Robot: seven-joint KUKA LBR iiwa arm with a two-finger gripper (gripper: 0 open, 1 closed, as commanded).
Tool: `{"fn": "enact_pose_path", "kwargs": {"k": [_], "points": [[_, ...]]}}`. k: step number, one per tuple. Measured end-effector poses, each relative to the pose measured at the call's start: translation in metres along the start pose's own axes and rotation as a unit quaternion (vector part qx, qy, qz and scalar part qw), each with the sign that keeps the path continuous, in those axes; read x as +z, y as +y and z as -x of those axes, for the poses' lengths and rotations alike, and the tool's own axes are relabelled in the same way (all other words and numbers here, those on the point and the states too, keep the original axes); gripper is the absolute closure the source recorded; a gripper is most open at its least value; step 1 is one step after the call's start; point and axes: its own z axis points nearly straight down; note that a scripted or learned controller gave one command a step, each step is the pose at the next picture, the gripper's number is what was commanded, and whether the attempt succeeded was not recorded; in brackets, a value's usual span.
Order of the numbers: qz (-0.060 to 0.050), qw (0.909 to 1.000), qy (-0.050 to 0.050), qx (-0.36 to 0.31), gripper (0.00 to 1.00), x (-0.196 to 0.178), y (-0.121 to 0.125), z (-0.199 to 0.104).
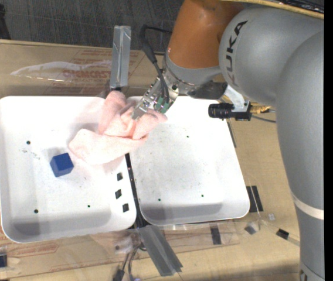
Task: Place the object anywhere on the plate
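A pink cloth (111,136) lies bunched across the divider between the two white bins, mostly over the back right corner of the left bin (14,157). Its upper folds rise toward the fingertips. My gripper (142,111) reaches in from the right, over the back left corner of the right bin (213,157), and is shut on the cloth's upper right fold. A small blue cube (61,164) sits on the left bin's floor, to the left of and below the cloth, apart from it.
A grey upright post (120,57) stands just behind the bins near the cloth's top. The arm's orange band and grey body (260,51) hang over the right bin's back right. A black fitting (228,111) juts out over the right bin.
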Motion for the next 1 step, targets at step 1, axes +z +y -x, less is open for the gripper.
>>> {"fn": "enact_pose_path", "kwargs": {"k": [1], "points": [[0.000, 1.0000, 0.000, -0.004, 1.00, 0.0221, 0.0021, -0.0005]]}}
